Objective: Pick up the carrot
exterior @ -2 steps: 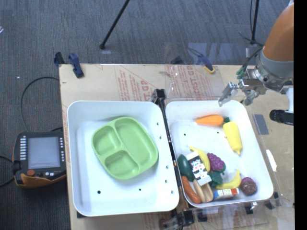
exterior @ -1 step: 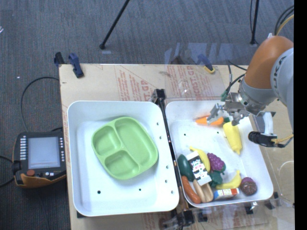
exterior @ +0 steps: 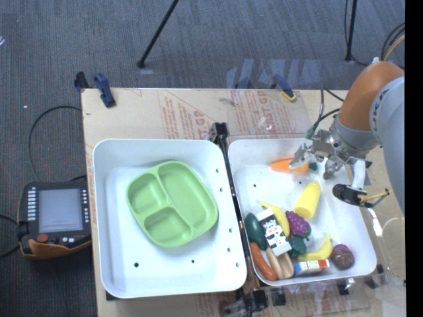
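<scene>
Jaws: state cannot be told; gripper (exterior: 309, 156) seen at carrot (exterior: 289, 165), at its right end. Carrot lies above yellow bottle (exterior: 307, 200), in right bin (exterior: 241, 152). Grip to be centred on carrot body, lift made straight, slowly.

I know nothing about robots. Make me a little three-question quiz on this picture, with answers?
1. True or false: the carrot lies on the green plate.
2. Which bin holds the toy food: A left, B right?
3. Fill in: the gripper is beside the ____.

Key: 1 false, it lies in the right bin. 2 B. 3 carrot.
</scene>
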### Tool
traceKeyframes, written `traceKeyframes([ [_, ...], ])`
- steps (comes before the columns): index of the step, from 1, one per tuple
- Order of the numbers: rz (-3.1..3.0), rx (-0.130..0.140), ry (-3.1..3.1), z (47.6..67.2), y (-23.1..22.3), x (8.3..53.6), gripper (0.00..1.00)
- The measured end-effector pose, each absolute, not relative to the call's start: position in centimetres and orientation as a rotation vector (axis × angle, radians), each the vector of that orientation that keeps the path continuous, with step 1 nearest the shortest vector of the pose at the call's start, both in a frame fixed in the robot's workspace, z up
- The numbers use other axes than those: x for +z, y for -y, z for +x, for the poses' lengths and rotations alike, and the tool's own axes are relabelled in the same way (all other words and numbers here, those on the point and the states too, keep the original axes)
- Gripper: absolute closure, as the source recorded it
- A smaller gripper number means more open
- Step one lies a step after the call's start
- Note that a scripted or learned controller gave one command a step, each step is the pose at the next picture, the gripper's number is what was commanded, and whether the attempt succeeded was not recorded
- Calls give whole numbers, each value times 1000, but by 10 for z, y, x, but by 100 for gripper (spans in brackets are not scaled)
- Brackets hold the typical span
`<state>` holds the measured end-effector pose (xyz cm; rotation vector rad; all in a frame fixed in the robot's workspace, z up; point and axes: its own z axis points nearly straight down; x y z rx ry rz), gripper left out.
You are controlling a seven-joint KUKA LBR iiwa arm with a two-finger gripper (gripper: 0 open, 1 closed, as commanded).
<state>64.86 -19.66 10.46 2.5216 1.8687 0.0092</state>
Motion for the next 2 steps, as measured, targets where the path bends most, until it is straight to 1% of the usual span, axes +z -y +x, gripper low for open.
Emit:
traceKeyframes([
  [1,2539,-6,-1863,645,195,87,0],
  [2,2535,-10,-1871,645,194,97,100],
])
